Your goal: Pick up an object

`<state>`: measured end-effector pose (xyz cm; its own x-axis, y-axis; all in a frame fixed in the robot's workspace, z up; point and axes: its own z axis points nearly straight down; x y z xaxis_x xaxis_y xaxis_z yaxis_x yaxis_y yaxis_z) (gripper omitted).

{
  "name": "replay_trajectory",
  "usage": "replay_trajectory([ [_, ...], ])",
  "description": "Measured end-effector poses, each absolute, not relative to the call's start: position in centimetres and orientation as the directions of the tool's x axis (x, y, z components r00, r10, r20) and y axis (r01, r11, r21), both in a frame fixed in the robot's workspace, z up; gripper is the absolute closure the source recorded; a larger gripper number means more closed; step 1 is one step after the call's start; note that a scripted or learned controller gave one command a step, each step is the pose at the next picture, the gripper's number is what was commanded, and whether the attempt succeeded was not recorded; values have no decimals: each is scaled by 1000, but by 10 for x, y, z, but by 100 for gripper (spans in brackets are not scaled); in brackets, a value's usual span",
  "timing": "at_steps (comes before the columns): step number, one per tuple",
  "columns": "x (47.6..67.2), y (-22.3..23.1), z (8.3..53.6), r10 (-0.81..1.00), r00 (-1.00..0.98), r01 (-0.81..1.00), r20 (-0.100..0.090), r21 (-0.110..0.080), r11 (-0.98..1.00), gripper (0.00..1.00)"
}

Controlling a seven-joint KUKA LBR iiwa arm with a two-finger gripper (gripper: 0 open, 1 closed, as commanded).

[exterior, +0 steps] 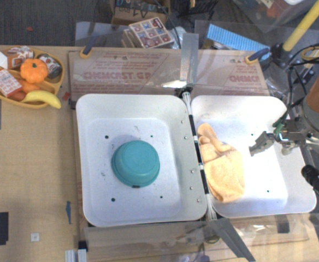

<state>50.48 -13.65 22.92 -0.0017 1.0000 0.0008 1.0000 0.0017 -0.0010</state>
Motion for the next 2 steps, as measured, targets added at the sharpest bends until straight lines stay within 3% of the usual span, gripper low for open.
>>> replay_trajectory([
  [1,505,-136,229,1000,-2,1000,1,-1,2,0],
  [2,495,-203,245,1000,28,1000,-2,3,-27,0],
])
